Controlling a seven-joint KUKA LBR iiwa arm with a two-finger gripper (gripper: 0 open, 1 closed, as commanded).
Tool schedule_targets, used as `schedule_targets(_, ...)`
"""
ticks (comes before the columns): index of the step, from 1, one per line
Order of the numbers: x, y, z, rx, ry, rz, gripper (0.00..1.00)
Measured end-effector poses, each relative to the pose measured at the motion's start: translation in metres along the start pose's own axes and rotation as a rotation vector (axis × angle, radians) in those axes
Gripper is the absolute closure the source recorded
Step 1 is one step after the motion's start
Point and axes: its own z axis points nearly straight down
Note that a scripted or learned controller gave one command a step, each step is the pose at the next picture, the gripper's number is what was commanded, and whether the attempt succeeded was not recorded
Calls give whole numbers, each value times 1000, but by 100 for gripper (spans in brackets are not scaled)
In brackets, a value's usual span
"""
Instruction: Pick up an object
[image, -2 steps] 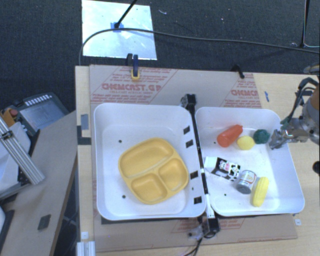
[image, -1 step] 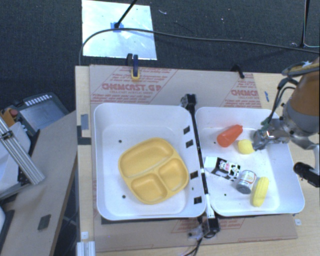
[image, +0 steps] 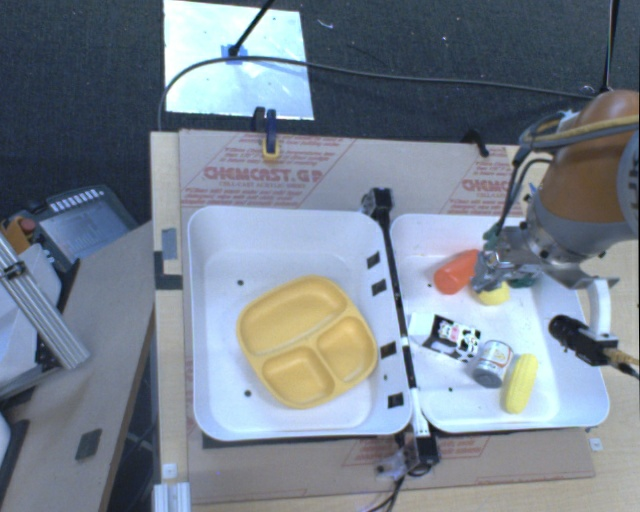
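Pick not done: gripper (image: 492, 275) low in right bin (image: 570, 410), nothing seen lifted.

Ref = gripper. Finger state: cannot tell, too small and crowded by arm. Yellow piece (image: 494, 294) touching or just under it; orange cup (image: 457, 271) just beside, toward left bin (image: 215, 330). Carton (image: 452, 336), can (image: 490, 362), corn (image: 520, 383) lie nearer cam, apart from it. Yellow tray (image: 303, 340) well apart in left bin. Judged: approach stage; grasp and lift both left.
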Motion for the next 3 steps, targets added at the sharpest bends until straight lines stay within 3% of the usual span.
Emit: schedule_targets(3, 169, 36, 0, 0, 1, 0, 100)
